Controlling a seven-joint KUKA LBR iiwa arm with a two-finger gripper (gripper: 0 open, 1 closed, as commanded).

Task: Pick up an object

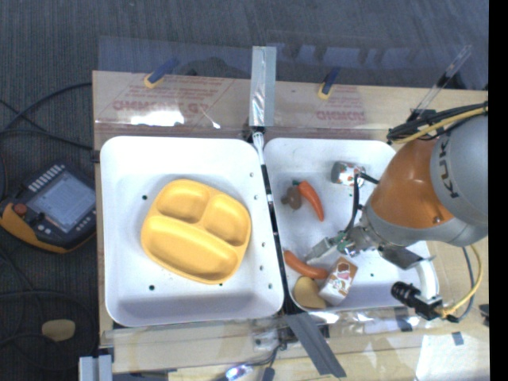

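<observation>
Reaching down into the right white bin (274, 213), the grey arm with its orange band (405, 193) sets its gripper (343, 244) just above a small red-and-white carton (340, 280) near the bin's front wall. Whether the tool is apart or together, I cannot tell.

Crowding looks like the main risk: an orange carrot-shaped toy (305, 265) lies just beside the carton, and a tan round piece (308, 292) touches it, so a descent could nudge a neighbour or pinch two things at once.

The carton lies tilted, its long axis running from front-left to back-right. A second orange carrot (312, 198) sits farther back. The left bin holds a yellow divided plate (197, 228).
</observation>
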